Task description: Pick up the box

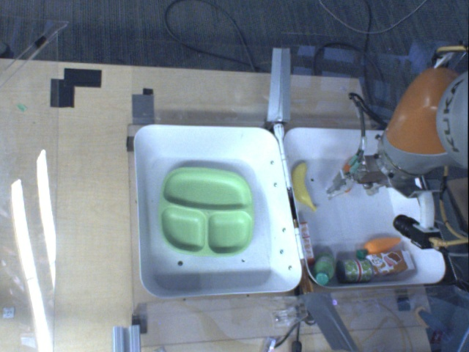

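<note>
My gripper (350, 179) hangs mid right bin (333, 222), its grip unreadable, and reaching the box (388, 261) by the near edge risks snagging the bottle (357, 268).

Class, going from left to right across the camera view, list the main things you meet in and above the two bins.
Green tray → banana → gripper → box along the bin's near wall.

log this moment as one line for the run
gripper above right bin floor, nothing between fingers | box by front wall, untouched | banana by left wall | green tray in left bin
</note>
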Available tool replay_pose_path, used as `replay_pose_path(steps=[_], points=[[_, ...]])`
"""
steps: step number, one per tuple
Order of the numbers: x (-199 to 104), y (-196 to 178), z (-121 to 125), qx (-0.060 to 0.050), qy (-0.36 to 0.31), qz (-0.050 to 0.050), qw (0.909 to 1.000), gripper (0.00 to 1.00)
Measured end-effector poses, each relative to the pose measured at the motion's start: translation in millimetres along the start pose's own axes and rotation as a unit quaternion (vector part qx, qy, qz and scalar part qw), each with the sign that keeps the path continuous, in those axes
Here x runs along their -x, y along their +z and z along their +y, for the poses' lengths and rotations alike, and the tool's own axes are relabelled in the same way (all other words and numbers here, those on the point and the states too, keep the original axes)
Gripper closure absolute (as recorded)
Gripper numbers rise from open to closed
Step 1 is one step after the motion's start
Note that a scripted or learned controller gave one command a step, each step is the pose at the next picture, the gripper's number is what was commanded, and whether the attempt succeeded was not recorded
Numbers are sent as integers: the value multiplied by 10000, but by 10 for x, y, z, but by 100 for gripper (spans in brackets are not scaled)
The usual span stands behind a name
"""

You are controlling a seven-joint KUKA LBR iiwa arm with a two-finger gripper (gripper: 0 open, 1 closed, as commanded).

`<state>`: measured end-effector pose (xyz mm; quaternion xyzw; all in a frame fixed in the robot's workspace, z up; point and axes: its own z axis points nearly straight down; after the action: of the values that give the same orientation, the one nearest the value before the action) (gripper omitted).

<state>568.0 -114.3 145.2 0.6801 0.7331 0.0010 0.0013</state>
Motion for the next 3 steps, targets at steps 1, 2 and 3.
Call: replay_pose_path(steps=[1,2,3], points=[[-126,561,115,42,-53,-8,10000,0],[596,573,467,30,-94,-17,9999,0],[-127,555,-457,35,-224,5,9997,0]])
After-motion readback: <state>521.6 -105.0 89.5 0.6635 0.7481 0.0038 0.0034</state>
